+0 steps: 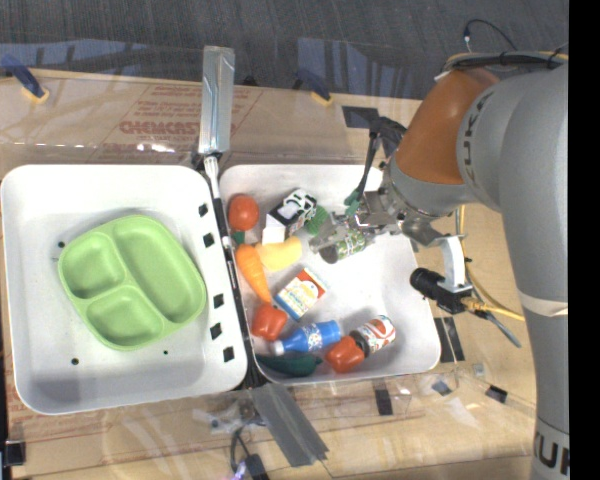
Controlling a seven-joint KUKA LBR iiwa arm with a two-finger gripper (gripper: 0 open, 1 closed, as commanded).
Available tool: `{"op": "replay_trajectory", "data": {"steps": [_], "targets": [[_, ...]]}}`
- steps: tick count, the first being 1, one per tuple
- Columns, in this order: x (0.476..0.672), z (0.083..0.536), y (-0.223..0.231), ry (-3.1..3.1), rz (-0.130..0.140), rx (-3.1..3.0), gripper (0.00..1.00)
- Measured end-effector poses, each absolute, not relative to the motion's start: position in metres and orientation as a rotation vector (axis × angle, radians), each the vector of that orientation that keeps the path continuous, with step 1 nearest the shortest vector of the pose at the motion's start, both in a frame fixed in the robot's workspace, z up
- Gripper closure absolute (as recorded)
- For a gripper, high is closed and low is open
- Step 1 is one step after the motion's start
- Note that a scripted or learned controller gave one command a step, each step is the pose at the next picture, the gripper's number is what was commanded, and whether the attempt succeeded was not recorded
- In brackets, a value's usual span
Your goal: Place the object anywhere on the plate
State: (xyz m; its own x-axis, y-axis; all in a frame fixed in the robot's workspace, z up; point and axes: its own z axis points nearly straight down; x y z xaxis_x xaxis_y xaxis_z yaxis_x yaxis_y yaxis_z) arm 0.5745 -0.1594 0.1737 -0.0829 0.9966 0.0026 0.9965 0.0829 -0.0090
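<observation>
Two shallow white bins are sitting side by side on the worktop [110,118], which is showing a cardboard-like brown surface under clear sheeting.

Left bin [25,298]: one plate [130,280], light green, smooth plastic, rounded, divided into three compartments, lying flat near the bin's middle.

Right bin [405,313]: a heap of small toy items, glossy and plastic-looking. One round red tomato [243,212] is lying at the upper left; one black-and-white box [294,208] beside it; one orange carrot [252,273], tapered; one pale yellow piece [281,253] touching the carrot; one small carton [301,294], yellow-and-white; one blue bottle [308,337] lying on its side; one red-and-white can [377,334]; two further red pieces [269,320] along the lower edge; one dark green piece [292,365] at the bottom rim.

One tool [345,236] is hanging low over the right bin's upper middle, well apart from the plate; whether it is open or closed, I cannot tell.
</observation>
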Motion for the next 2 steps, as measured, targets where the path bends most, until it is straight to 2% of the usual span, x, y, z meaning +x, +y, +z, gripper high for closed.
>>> {"op": "replay_trajectory", "data": {"steps": [1, 2], "targets": [[0.589, 0.188, -0.083, -2.259, 0.008, -2.174, 1.00], [0.573, 0.199, -0.020, -2.208, 0.012, -2.224, 1.00]]}}
